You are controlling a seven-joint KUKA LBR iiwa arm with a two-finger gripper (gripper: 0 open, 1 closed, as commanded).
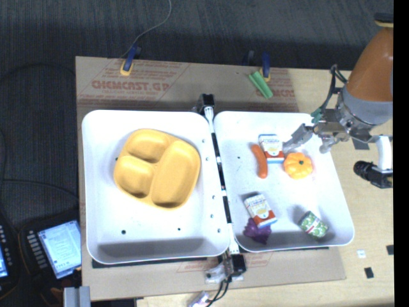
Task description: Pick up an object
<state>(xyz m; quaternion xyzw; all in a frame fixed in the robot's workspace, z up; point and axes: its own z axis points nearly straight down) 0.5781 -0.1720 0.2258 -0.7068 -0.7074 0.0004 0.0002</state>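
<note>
Camera view: gripper point(311, 139) hangs over the right bin point(342, 200), fingers spread wide, nothing between them. Pumpkin point(298, 165) sits just below it, near the sausage point(261, 161) and carton point(270, 145). Risk: round pumpkin rolls off the closing fingers, or a finger clips the carton. Arm cut off at right; fingertip height over the bin unclear.

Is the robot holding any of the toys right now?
No. The end effector hangs open above the right bin, beside the little orange pumpkin, with nothing between its fingers.
</note>
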